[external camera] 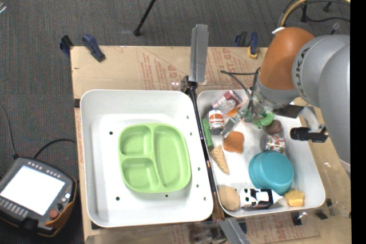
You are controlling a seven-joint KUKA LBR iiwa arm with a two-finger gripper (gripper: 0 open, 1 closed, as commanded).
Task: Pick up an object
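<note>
Dark carpet runs under a plywood bench with two white bins on it. One bin has a green tray; the other bin is full of clutter, and the arm is leaning over it.

The gripper sits low at the back of that bin, near a small can and a crumpled wrapper. Whether its fingers are spread or pinched I cannot tell; the wrist covers them.

Nearest below the gripper lies an orange lump, just in front of the can. I'd judge it the likely target (only a guess). It looks like toy food: matte, rounded, bumpy, one even orange. Probably light and a little squashy, so not fragile, and not slippery either. A pinch across its narrow middle should hold, coming straight down, since a cone lies just beside it.

Nearer the front are a teal bowl, a tan egg shape and a yellow wedge.
</note>
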